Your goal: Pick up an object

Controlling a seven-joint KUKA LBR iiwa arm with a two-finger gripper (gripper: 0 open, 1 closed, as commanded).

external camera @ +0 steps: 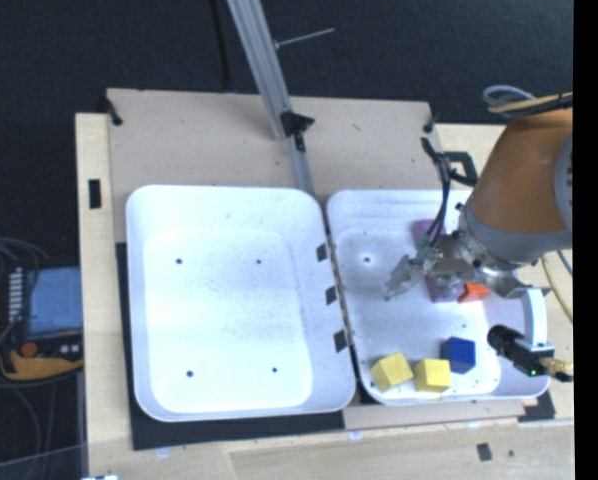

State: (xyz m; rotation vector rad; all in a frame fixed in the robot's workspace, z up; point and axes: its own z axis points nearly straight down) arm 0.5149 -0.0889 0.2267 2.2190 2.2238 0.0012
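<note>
Nearest the tabletop's front edge, two yellow blocks (391, 371) (433, 373) and a blue block (460, 353) sit along the right bin's (364, 238) front wall, well apart from the tool (407, 273). The left bin (139, 268) lies beside it. The tool hangs low mid-bin, fingers spread, gripping nothing, probably lining up. A purple piece (421, 233) and an orange piece (473, 292) sit close by the wrist.

The bench (219, 138) bears two white bins side by side: left bin (229, 298), right bin (379, 228).
</note>
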